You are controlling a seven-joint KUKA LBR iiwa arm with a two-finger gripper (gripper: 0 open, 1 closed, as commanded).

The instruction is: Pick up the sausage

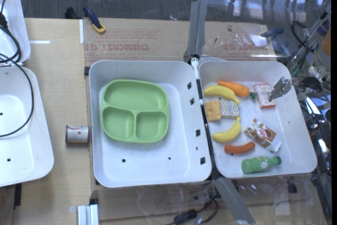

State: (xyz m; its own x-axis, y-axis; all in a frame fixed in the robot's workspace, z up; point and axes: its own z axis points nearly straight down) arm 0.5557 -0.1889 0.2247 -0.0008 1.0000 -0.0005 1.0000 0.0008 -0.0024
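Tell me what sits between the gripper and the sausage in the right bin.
In the camera view, a small patterned carton lies on the bin floor between the gripper and the sausage.

You have a pale wooden bench (58, 60) carrying two shallow white bins side by side: the left bin (105, 160) at frame centre, the right bin (300, 155) toward the right. Directly on the wood, a small can (77, 134) lies on its side just left of the left bin, and a blue-and-yellow clamp (93, 20) sits at upper left.
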